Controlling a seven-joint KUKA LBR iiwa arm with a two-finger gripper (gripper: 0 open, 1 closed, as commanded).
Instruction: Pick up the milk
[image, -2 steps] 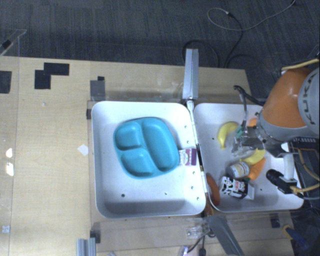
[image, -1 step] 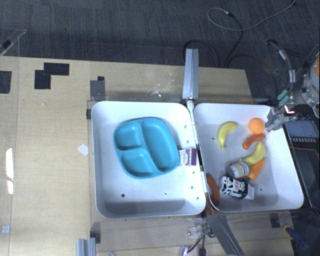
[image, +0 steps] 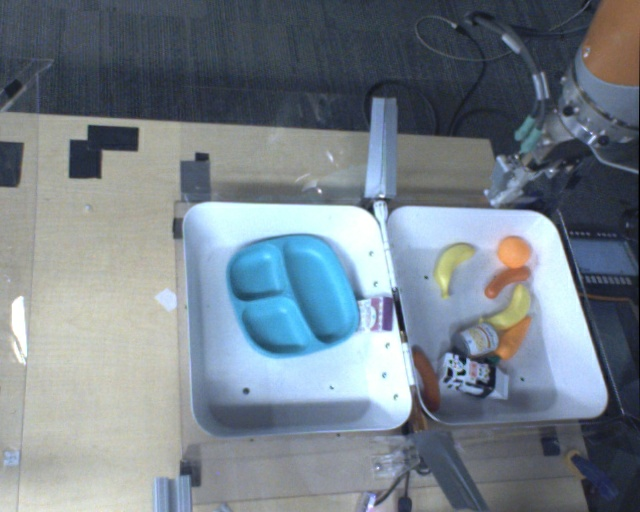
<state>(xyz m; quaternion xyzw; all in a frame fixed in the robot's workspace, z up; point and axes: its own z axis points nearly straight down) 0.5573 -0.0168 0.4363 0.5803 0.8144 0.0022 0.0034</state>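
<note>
Gripper (image: 515, 180) hangs above the far rim of the right bin (image: 570, 300), just outside it and over the bench; grey wrist and orange band trail off up and to the right of it. Open or closed: cannot tell, the tip is a pale blur against the bench. Nothing seen held in it. Milk (image: 470, 375), a small carton with black-and-white patches, lies on its side in the right bin, well apart from the gripper, toward the camera and a little to the view's left of it, near the bin's front rim. Between gripper and milk, working outward from the tool: an orange (image: 513, 250) closest, just inside the far rim; a reddish sausage-shaped piece (image: 507, 282) touching or just below the orange; a yellow banana (image: 452, 265) to the view's left of those; a second banana (image: 512, 308) further on; then a small can (image: 480, 338) and a carrot (image: 510, 342) side by side, the can just beside the milk's far edge. A brown oblong piece (image: 425, 375) lies against the bin's left wall, beside the milk on the side away from the tool. Left bin (image: 210, 330), far across from the gripper, holds a blue divided plate (image: 292, 293) with a small purple-and-white pack (image: 377, 313) at its right edge.
</note>
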